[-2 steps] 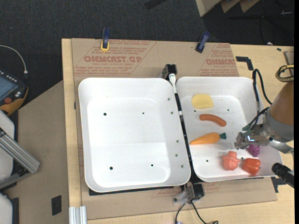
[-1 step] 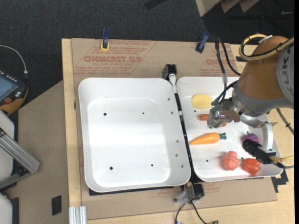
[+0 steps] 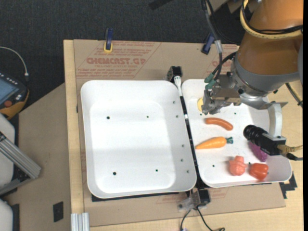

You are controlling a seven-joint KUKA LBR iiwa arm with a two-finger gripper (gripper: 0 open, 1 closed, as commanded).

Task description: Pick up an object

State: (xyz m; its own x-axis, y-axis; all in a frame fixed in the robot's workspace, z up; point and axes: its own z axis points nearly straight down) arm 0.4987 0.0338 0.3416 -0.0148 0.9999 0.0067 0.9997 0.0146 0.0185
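- The end effector hangs low over the far part of the right bin, close to the wall it shares with the left bin.
- Its tip is dark and seen from above at a slant, so I cannot tell whether it is wide or narrow. Nothing can be seen gripped in it.
- Just beside its tip, on the side toward the left bin, a small yellow thing peeks out. Whether the two touch cannot be told.
- The arm comes in from the upper right. Its big orange band sits above the grey wrist, which points down into the bin.
- An orange-red sausage lies just in front of the end effector, apart from it.
- A carrot with a green stub lies nearer the camera, its tip toward the shared wall.
- At the near edge of the right bin a pink lump and a red pepper sit side by side.
- A purple thing lies just behind the pepper, partly hidden.
- Both bins rest on a cardboard sheet on the bench.
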